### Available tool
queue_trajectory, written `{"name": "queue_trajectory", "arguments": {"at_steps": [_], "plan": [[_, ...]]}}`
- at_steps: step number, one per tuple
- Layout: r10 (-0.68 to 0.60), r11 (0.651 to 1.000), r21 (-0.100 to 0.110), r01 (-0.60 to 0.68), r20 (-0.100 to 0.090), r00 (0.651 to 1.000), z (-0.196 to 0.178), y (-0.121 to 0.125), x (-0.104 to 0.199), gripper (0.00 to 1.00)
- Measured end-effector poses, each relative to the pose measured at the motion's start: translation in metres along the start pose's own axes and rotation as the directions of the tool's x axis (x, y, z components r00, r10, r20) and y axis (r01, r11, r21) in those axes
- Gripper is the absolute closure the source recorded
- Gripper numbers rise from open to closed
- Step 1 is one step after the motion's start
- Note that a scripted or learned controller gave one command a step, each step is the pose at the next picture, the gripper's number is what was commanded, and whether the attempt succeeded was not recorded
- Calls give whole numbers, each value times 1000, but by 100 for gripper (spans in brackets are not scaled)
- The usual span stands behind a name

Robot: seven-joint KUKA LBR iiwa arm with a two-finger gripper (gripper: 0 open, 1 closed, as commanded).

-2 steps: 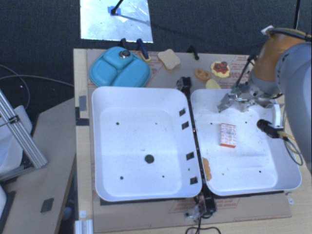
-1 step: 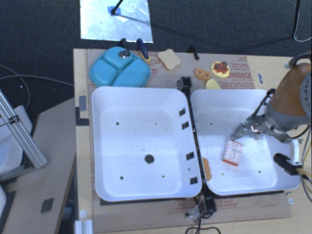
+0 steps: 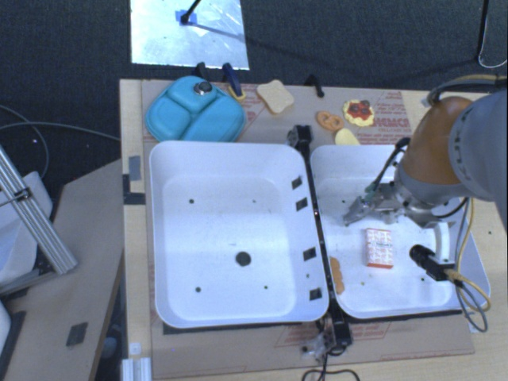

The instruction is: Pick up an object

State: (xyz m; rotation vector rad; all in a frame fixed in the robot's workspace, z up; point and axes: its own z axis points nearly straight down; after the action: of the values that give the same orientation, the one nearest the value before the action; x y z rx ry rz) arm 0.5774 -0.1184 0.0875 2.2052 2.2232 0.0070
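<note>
**Jaws unclear, gripper low in right bin, nothing seen held**

Jaws: can't tell how they stand; the metal gripper [image 3: 357, 209] is small and blurred, angled down-left into the right bin [image 3: 413, 298]. Nothing visible between its tips. Grey arm [image 3: 468, 145] with orange band [image 3: 432, 145] comes in from the right above it.

White-and-red packet [image 3: 379, 247] lies flat on the right bin floor, just beside and below-right of the gripper, apart from it as far as the view shows. Small tan piece [image 3: 336, 275] rests at that bin's left wall, near the divider.

Left bin [image 3: 171, 213] holds one small dark round object [image 3: 243, 259] near the middle of its floor.

Behind the bins on the bench: blue compartment tray [image 3: 195, 110], toast-shaped slice [image 3: 275, 96], pretzel-like piece [image 3: 329, 120], round red-and-yellow item [image 3: 359, 112], pale yellow piece [image 3: 346, 137] touching the right bin's back rim.
</note>
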Motion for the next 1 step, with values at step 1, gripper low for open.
{"name": "queue_trajectory", "arguments": {"at_steps": [1], "plan": [[9,1000,-1,-9,0,1000,0,29,-84,0]]}}
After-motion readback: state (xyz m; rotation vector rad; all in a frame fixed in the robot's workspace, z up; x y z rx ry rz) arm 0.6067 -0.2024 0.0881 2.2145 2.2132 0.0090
